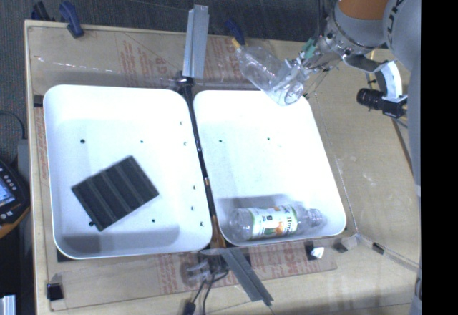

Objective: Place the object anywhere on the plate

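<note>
Surface (358, 185): pale wood carrying two white bins over dark carpet.
Left bin (64, 113): holds the plate (114, 192), a dark ribbed slab.
Right bin (315, 142): a labelled bottle (275, 222) lies on its side at the near wall.
Hand (304, 74): above the right bin's far rim, grasping a clear crumpled plastic object (268, 77).
Handling: likely light, flimsy, slippery; squeeze gently at mid-body.

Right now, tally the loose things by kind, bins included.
Clear plastic bottles: 2, one held at the gripper over the right bin's far rim, one lying in that bin's near end
Dark ridged plates: 1
White bins: 2
Total: 5
</note>
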Tool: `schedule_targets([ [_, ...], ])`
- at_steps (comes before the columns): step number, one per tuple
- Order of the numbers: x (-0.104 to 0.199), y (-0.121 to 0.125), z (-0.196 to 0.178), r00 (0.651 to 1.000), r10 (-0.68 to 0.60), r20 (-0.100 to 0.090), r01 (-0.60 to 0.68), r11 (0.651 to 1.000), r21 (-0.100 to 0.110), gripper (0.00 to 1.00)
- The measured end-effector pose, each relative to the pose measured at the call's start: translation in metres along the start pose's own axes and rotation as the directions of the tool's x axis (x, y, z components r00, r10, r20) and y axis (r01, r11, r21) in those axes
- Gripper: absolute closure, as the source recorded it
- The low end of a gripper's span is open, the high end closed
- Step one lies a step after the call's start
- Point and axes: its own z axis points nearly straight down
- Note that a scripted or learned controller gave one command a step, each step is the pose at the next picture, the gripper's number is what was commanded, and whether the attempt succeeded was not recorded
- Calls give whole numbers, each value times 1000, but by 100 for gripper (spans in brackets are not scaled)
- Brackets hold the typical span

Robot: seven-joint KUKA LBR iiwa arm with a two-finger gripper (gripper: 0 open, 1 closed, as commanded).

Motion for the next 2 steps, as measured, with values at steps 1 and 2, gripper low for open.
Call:
schedule_targets([
  [1,46,14,-5,1000,-28,-3,28,1000,4,100],
  [2,65,20,-30,999,-46,-1,46,999,-1,100],
])
